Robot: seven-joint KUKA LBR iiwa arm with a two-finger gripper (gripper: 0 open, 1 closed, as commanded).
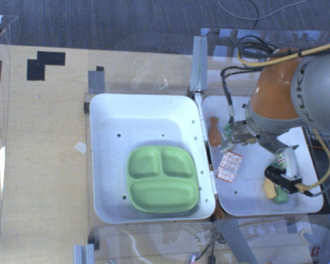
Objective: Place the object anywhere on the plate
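the gripper [235, 138] hovers over the right bin [253, 202]; whether it is parted or closed cannot be told. a clean grasp of the red-patterned packet [230, 166] should precede carrying to the green plate [163, 179].

Even, bright overhead light fills the scene. The white bins [148, 114] glare slightly, and a soft shadow falls beside the green plate [163, 179]. Bright streaks mark the bench's [38, 147] left edge. Focus is mildly soft throughout.

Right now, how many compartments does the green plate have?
3. The green plate in the left bin has two small compartments side by side along its far edge and one wide compartment along its near edge.
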